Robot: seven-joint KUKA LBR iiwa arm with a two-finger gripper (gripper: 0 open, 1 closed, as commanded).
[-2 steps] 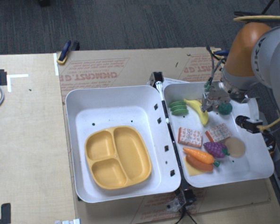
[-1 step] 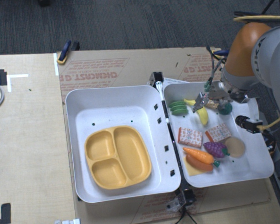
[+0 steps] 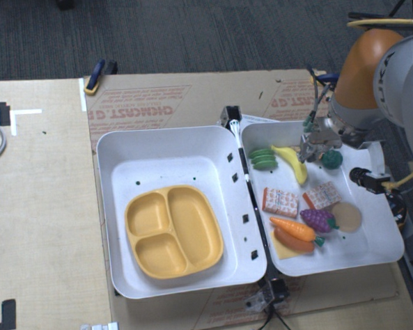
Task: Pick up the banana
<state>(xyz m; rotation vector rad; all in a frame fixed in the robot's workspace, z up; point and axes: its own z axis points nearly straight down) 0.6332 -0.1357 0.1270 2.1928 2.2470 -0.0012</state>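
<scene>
The yellow banana [image 3: 292,162] lies in the right bin [image 3: 379,244], near its far left part, slanting from upper left to lower right. My gripper [image 3: 309,152] hangs just right of the banana's middle, low over the bin and close to its right end. The arm's grey wrist and orange band rise behind it at the upper right.
Around the banana lie a green ridged vegetable [image 3: 263,158], a dark green round item [image 3: 331,160], a patterned cracker block [image 3: 281,202], purple grapes [image 3: 318,220], a carrot [image 3: 294,229] and a tan disc [image 3: 347,217]. The left bin [image 3: 122,159] holds a yellow divided plate [image 3: 173,230].
</scene>
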